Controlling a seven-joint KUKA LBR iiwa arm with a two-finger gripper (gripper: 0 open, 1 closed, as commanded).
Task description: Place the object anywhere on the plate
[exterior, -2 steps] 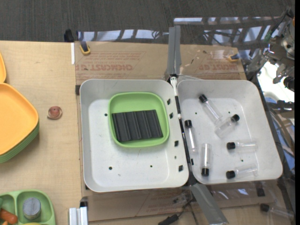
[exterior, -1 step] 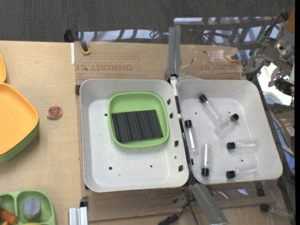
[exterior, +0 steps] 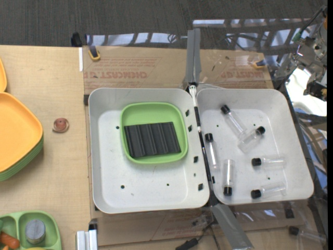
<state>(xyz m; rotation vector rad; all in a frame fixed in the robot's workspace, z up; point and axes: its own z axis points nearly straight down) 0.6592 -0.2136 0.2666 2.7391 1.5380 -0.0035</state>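
Note:
A green square plate [exterior: 152, 108] sits in the left white bin [exterior: 145, 194], toward its back. A dark grey ribbed rectangular piece [exterior: 154, 139] lies flat on the plate and covers most of its floor. In the right white bin [exterior: 296, 139] lie several clear plastic vials with black caps, among them one near the back [exterior: 232, 120], one along the left wall [exterior: 210, 149] and one at the front right [exterior: 268, 191]. Nothing touches the plate or the vials.
Cardboard [exterior: 135, 74] lies under and behind the bins. On the wooden bench to the left are stacked orange plates [exterior: 18, 137], a small red knob [exterior: 61, 124] and a green divided tray [exterior: 31, 230]. Metal framing and cables [exterior: 307, 51] crowd the upper right.

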